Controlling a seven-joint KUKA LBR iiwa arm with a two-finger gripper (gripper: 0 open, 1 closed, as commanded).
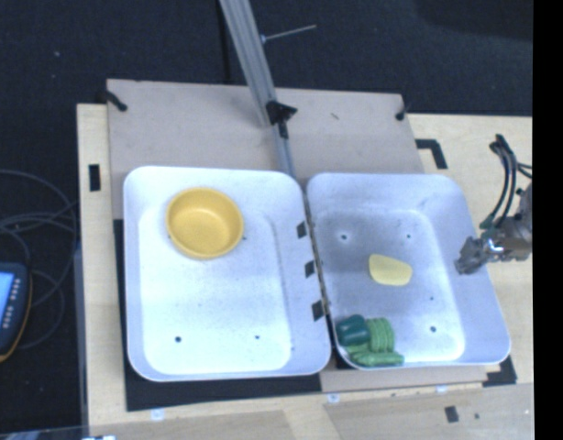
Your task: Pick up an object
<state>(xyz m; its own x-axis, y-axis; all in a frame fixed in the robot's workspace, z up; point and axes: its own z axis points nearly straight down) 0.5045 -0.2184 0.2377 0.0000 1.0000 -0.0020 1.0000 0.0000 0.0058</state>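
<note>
bench [98,273], two white bins [153,337] side by side

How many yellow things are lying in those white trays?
2: a yellow bowl in the left tray's far corner, and a small pale yellow piece mid right tray.

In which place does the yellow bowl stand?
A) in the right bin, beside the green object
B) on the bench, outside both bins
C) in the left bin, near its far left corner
C: the yellow bowl sits inside the left bin, toward its far left corner.

pale bench [98,401] on dark floor [43,44]
</note>
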